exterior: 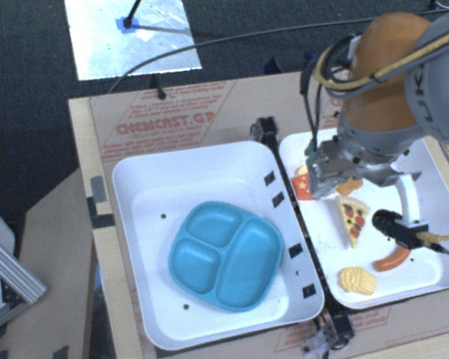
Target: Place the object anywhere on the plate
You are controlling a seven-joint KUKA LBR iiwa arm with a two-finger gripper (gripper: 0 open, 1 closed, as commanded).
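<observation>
Arm's in over the right bin, w/ the pincer hanging at the bin's 10 o'clock corner, right by the divider. Whether it's apart or together — can't tell, the wrist blocks the view from up here.

Toy food is scattered below it: a pizza slice just at the pincer's 5 o'clock, near but looks apart from it; its long axis runs roughly 12-to-6, crust up top, tip pointing down. A red piece sits touching or just beside the pincer at its 9 o'clock. A sausage and a yellow corn piece lie farther off toward 5–6 o'clock.

Blue plate sits in the left bin, well apart, at the pincer's 8 o'clock.

My read: nothing's been grabbed yet, pick phase. Nearest candidates are the red piece and the pizza; either way the carry goes left across the divider.
</observation>
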